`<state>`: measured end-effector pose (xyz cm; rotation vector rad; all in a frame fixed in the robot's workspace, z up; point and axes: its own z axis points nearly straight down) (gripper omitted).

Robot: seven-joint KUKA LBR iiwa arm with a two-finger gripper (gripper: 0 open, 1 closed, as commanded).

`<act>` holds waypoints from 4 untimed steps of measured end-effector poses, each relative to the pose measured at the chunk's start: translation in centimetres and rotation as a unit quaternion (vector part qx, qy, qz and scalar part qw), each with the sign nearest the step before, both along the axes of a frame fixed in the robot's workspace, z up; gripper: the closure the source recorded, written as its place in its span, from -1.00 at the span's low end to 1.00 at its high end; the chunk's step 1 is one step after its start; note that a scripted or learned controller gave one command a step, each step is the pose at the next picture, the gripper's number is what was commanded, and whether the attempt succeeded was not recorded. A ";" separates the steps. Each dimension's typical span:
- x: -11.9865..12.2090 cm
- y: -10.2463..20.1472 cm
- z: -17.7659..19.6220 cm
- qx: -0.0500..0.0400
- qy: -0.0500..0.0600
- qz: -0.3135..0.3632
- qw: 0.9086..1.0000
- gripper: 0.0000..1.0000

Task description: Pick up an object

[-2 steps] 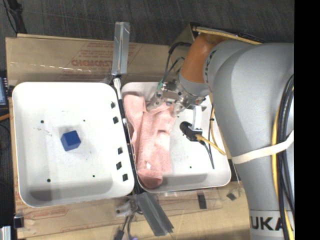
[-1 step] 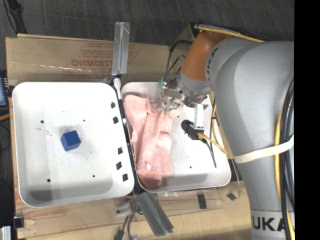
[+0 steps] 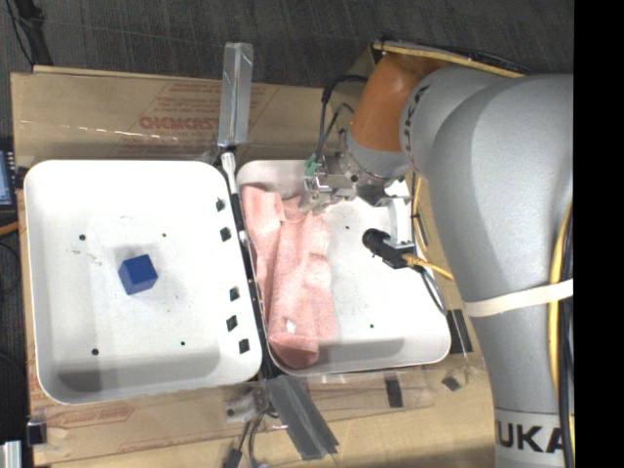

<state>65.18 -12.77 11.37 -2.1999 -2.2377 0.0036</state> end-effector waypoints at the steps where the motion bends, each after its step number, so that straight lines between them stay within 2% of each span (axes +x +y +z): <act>1: -2.8 -6.4 1.8 0.000 0.000 0.010 1.000 1.00; 2: -2.8 -6.4 1.8 0.000 0.000 0.010 1.000 -1.00; 3: -6.1 -7.6 10.1 -0.001 -0.002 0.010 1.000 -1.00; 4: -4.1 -8.0 -2.0 -0.001 -0.004 0.086 0.996 -1.00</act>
